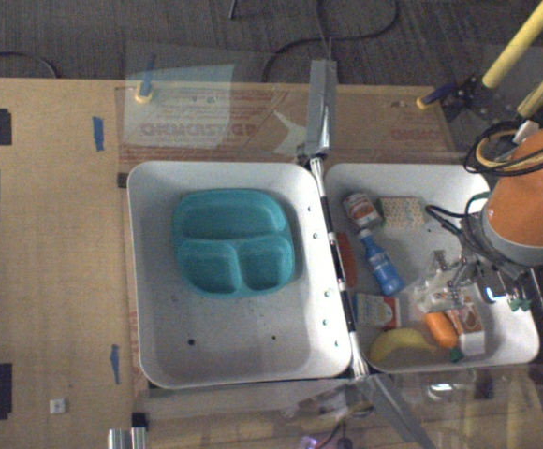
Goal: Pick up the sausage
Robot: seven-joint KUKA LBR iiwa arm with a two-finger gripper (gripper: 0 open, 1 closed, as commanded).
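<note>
The sausage [345, 259] is a thin reddish-brown stick lying lengthwise along the left wall of the right bin [506, 354]. My gripper [449, 288] hangs over the right half of that bin, below the orange wrist band, well to the right of the sausage. It is just above an orange item [440, 328] and some clear packaging. Nothing can be made out in its grasp.
Beside the sausage lies a blue bottle [379, 264]. A small can [363, 210] and a pale cracker block [403, 213] sit at the back, and a banana [401, 346] at the front. The left bin [159, 344] holds a teal divided plate [236, 241].
</note>
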